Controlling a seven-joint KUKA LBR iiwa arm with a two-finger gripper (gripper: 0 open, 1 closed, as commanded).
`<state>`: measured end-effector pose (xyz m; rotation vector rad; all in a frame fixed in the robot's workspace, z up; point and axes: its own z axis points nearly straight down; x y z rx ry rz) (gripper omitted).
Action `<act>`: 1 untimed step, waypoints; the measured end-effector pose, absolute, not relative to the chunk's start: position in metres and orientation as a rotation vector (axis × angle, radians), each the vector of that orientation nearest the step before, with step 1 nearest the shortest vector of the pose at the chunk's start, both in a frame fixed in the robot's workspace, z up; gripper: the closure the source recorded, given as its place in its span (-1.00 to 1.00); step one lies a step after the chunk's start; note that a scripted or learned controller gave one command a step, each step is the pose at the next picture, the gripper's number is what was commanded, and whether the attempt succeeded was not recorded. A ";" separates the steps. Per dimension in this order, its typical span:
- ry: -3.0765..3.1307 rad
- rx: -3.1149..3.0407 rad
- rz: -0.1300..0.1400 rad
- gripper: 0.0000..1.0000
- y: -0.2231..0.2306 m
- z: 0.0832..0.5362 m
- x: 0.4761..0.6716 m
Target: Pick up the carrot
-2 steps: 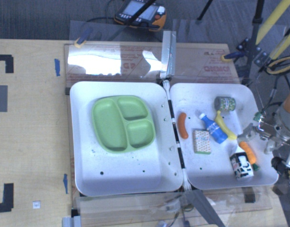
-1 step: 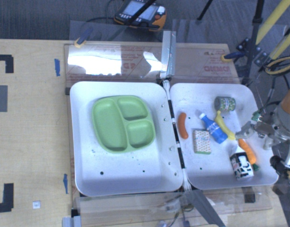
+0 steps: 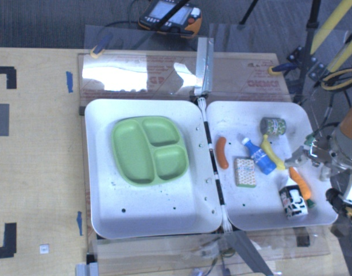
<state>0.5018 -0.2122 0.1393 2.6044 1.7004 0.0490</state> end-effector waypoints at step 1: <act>1.693 2.605 0.054 -1.00 -0.212 0.138 0.503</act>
